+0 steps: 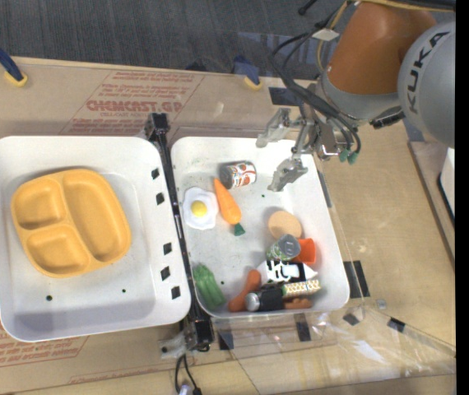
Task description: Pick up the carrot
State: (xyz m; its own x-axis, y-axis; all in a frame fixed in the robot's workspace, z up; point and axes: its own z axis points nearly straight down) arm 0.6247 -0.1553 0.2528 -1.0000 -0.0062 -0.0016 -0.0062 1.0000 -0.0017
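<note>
Nearest, at the right bin's (333, 245) 5 o'clock corner, a clutter of small toys lies heaped. Toward 11 o'clock from that heap, the carrot (227, 202) rests on the bin floor, tilted, just beside a fried egg (200, 210) and a small can (239, 174). Farther, at the bin's 1 o'clock edge, the end effector (285, 151) hangs with fingers apart, gripping nothing. The yellow tray (70, 220) sits in the left bin (4, 303).
</note>
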